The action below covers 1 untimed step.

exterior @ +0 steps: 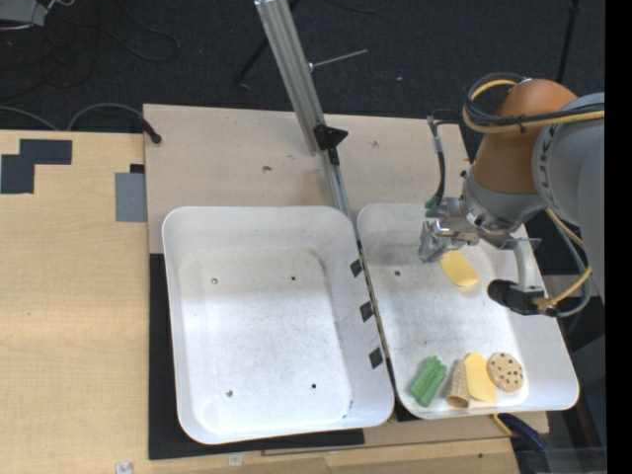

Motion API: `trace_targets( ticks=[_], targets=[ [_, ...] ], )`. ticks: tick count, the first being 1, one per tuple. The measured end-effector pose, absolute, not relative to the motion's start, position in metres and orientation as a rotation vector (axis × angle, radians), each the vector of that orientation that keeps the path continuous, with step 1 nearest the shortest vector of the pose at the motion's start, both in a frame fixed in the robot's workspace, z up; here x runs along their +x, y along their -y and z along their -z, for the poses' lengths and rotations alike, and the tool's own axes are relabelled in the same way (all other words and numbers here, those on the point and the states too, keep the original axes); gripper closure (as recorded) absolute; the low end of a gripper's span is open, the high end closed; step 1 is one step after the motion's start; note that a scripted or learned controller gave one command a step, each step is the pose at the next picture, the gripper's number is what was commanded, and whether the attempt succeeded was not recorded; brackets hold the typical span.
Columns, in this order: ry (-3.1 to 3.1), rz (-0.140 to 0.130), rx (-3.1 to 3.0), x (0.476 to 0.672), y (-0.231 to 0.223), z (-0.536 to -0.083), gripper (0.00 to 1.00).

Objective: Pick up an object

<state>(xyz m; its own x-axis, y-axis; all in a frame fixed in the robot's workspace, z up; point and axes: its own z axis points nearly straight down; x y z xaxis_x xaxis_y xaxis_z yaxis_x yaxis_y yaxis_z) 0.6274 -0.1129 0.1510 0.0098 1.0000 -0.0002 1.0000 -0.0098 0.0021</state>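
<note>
My gripper (440,242) hangs over the far part of the right bin (410,309), below the orange band of the arm. A pale yellow rounded object (459,270) lies right by the gripper's tip, on its near right side; whether they touch is unclear. At the bin's near edge sit a green ridged piece (428,380), a tan cone-like piece (459,387), a yellow wedge (480,377) and a round speckled cookie (505,371), close together.
The left bin (197,265) stands beside the right one, joined by black clips (366,310). A slanted metal pole (296,77) rises from behind the bins' shared edge. Cables loop around the arm at the right.
</note>
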Motion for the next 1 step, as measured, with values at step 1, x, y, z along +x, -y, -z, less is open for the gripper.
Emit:
trace_targets(
  ticks=[1],
  targets=[
    [-2.207, -0.004, 2.23, 0.624, 0.1175, -0.2132, 1.0]
  ],
)
